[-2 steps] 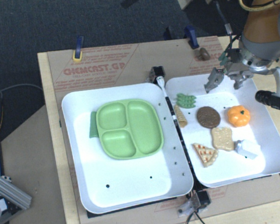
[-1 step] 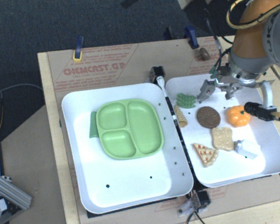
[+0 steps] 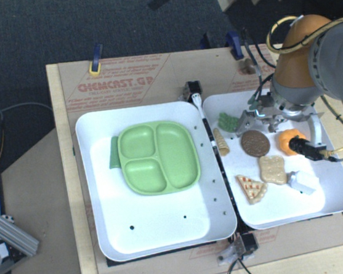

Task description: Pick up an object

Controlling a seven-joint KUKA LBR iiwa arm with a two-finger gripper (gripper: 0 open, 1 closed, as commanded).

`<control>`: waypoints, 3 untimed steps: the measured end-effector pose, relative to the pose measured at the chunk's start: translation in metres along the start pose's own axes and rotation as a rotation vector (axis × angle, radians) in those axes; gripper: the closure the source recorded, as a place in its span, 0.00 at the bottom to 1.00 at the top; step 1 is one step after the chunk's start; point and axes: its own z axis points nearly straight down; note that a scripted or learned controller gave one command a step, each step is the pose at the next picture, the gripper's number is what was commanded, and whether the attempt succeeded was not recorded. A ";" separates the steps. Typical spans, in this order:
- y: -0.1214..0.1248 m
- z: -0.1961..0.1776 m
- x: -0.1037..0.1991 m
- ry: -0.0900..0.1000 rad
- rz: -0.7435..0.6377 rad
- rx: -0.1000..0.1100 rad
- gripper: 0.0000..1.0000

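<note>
The right bin [image 3: 337, 196] holds several small items. A brown round cookie [image 3: 255, 144] lies near its middle. An orange piece [image 3: 288, 139] sits to the cookie's right, and a green piece [image 3: 228, 122] lies toward the bin's far left. A tan cylinder [image 3: 221, 142] rests along the left wall. Nearer the front are a beige toast-shaped piece [image 3: 273, 169], a pizza slice [image 3: 251, 187] and a small grey-white piece [image 3: 300, 182]. My gripper [image 3: 261, 122] hangs low over the far part of this bin, just behind the cookie. The wrist hides what lies directly under it.
The left bin [image 3: 107, 222] carries a green divided plate [image 3: 158, 156] with a darker green piece [image 3: 113, 153] poking out at its left edge. A black cable [image 3: 313, 150] runs past the orange piece. Clamps stand at the bench's far edge.
</note>
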 end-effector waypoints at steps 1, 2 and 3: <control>0.001 -0.014 0.000 -0.001 0.000 -0.007 1.00; 0.000 -0.060 -0.007 -0.003 0.001 -0.011 1.00; -0.006 -0.123 -0.009 -0.004 0.000 -0.015 1.00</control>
